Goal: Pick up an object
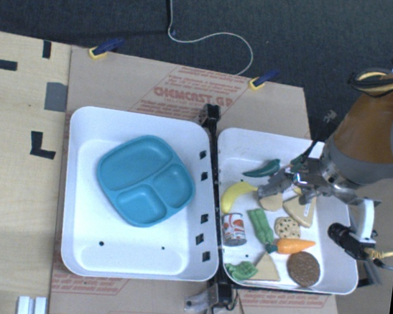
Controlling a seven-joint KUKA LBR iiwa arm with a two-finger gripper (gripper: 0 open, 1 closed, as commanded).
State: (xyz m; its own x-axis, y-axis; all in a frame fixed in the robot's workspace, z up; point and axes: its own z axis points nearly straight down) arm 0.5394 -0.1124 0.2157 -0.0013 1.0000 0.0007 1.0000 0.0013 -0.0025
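Hovering in the right bin (pixel 324 283), the gripper (pixel 285 181) sits just above a tan wedge (pixel 271 202).

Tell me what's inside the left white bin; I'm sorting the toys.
The left white bin holds one blue three-compartment plastic plate. The bin floor beneath the plate is covered.

light: even, bright overhead | shadows: soft, faint | focus: slightly soft | glare: none

We see two bins side by side on the table (pixel 4 184). The left bin (pixel 84 130) holds a divided plate (pixel 145 179). The right bin (pixel 338 285) holds a banana (pixel 235 194), a can (pixel 234 228) just before it, and a carrot (pixel 293 246) behind a round cookie (pixel 303 268).
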